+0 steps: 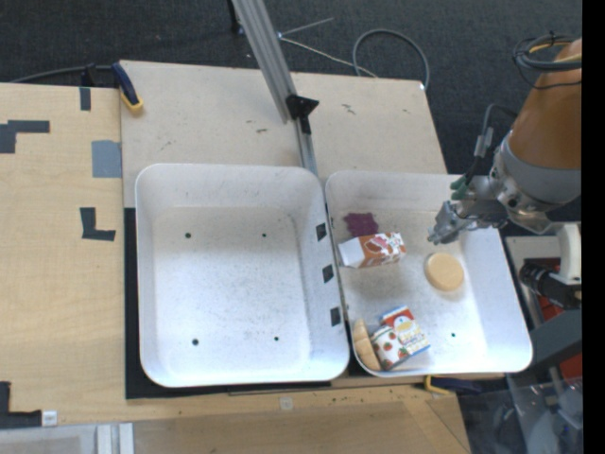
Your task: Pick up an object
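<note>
My gripper (442,232) hangs over the right side of the right bin (492,339), just above and left of a round tan disc (444,272). Nothing shows between its fingers. Near the bin's middle a white and red carton (375,250) lies on its side, touching a dark purple piece (360,223) behind it. At the bin's front left a second small red and white carton (402,336) rests beside a tan bread-like piece (364,344).
The left bin (227,272) sits beside the right one. A grey metal pole (269,50) slants across the bench at the back. Cables lie on the dark floor beyond. A yellow-handled clamp (128,88) sits at the bench's far left.
</note>
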